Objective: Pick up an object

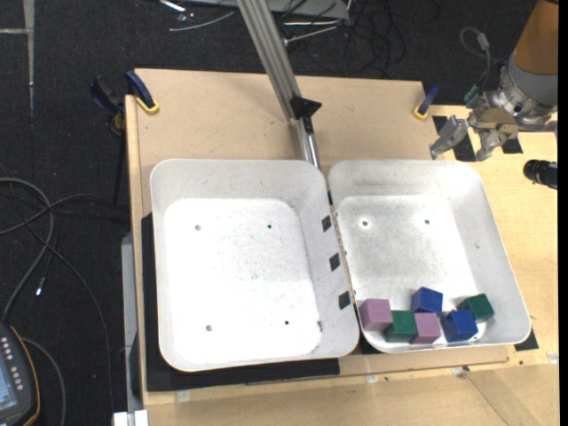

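So the tool [468, 140] sat way up in the upper right of the frame, past the far rim of the right bin [404, 238] and over the desk [231, 118], with its fingers spread apart and nothing between them. The blocks were all huddled in that bin's lower right corner, well apart from the tool: a purple block [376, 312] on the left, a green block [403, 325] touching it, a second purple block [428, 327] next, a blue block [427, 299] just behind, another blue block [459, 325] and a dark green block [480, 306] at the right end. Left bin [235, 264] sat beside it
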